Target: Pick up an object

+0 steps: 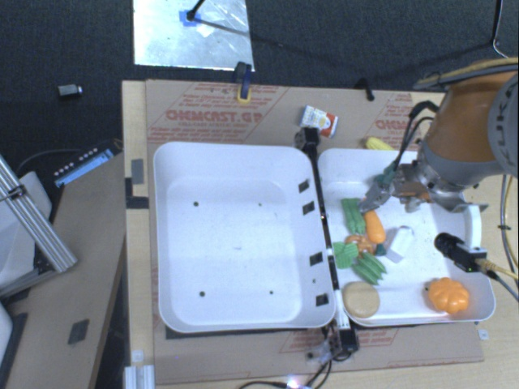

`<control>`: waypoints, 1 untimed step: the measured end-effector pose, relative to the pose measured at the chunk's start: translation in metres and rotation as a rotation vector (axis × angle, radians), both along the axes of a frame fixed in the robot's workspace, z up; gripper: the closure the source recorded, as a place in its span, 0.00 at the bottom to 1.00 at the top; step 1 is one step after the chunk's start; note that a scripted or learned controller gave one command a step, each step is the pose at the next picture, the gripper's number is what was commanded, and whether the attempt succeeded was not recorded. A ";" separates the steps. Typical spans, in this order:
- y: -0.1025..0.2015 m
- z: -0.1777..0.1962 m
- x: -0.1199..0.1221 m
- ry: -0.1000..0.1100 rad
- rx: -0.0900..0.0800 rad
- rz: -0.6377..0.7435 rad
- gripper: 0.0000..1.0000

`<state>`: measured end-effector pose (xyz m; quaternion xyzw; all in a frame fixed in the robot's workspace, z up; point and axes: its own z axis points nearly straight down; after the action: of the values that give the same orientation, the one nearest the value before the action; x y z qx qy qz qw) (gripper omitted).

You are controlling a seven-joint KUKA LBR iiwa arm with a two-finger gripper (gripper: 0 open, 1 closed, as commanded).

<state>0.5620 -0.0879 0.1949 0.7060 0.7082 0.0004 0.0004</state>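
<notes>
Although the arm (474,128) reaches over the right bin (485,306), we judge the pick as not yet made: every item we can see lies on the bin floor, and nothing is seen lifted. The tool (379,191) sits low above the left part of that bin, just beside the green pieces and the orange carrot (374,227). We cannot tell whether the tool is released or clenched (its tip is small and dark against the clutter), and we see no item held in it.

Contents of the right bin:
- a long green pod (353,215), near the tool;
- the orange carrot, touching or just beside that pod;
- a second cluster of green pieces (369,267), nearer the front;
- a small white block (398,243), in the middle;
- a round tan piece (362,299), at the front left corner;
- an orange pumpkin-like piece (448,295), at the front right.

The left bin (166,241) shows a bare white floor. A yellow item (378,144) lies on the bench (203,104) behind the right bin.

Remaining, in our judgement: close on one item, most likely the carrot or pod, and raise it.
</notes>
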 end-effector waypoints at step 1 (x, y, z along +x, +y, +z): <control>-0.047 -0.114 0.048 -0.005 -0.001 -0.004 0.00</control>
<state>0.6102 -0.1347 0.0811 0.7075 0.7067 0.0016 0.0026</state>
